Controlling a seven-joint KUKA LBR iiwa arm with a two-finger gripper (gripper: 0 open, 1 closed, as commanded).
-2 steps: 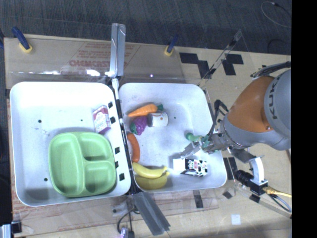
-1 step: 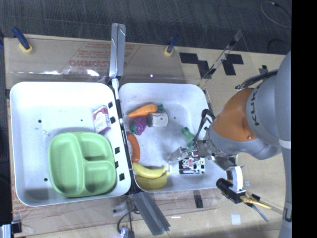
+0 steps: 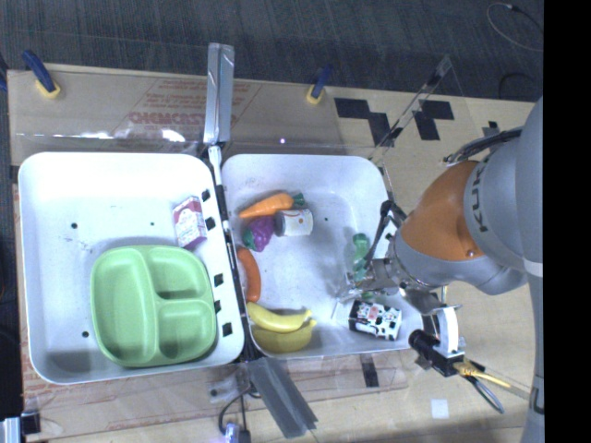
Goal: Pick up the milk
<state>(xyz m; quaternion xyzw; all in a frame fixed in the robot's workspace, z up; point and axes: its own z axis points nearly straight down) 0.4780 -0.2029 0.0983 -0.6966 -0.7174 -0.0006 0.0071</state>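
The milk is a small carton with black and white patches, lying on its side near the front right corner of the right bin. My gripper hangs low over the bin's right side, just behind the carton and close above it. The carton rests on the bin floor. The arm's orange band and grey wrist reach in from the right, over the bin's right wall.
The right bin also holds a carrot, a purple eggplant, a white cup, a small green item, an orange piece and a banana. The left bin holds a green divided plate and a red-and-white carton.
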